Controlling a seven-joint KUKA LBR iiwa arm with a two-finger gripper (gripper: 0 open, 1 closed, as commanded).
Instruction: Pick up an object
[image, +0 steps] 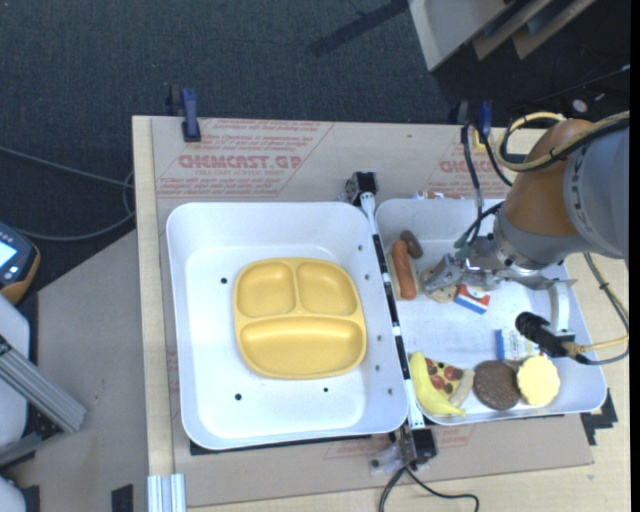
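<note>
My claw hangs just right of the hot dog, which lies top to bottom; I cannot tell its grip.

Can't tell from here if the gripper is clamped; my arm runs off the right edge.

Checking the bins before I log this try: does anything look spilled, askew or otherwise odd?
Nothing stands out. The yellow divided plate lies flat in the left bin. In the right bin, the hot dog, banana, brown cookie and yellow disc all lie inside the walls, below the gripper.
</note>
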